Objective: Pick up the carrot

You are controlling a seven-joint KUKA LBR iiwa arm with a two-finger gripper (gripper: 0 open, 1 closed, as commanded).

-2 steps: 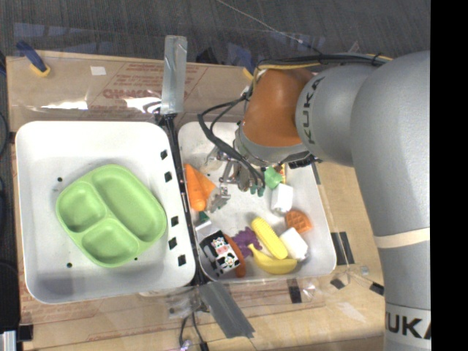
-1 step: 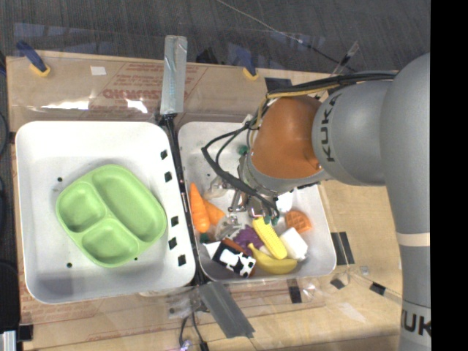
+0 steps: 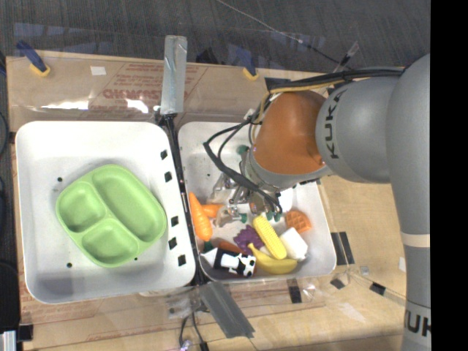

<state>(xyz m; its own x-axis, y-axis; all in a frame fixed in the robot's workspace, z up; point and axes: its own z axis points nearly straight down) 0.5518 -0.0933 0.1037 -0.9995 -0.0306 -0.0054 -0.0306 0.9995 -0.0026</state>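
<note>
In right bin (image 3: 191, 141), carrot (image 3: 199, 216) lengthwise along left wall

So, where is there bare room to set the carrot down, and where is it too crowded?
The left bin has bare white floor all around the green divided plate, widest toward its far wall and left corners. The right bin is crowded: the carrot, corn, banana, grapes and toy cow fill its near half under the gripper.

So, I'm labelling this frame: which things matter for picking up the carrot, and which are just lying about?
Job:
carrot
gripper

Lying about:
banana
corn cob
grapes
toy cow
green plate
</note>
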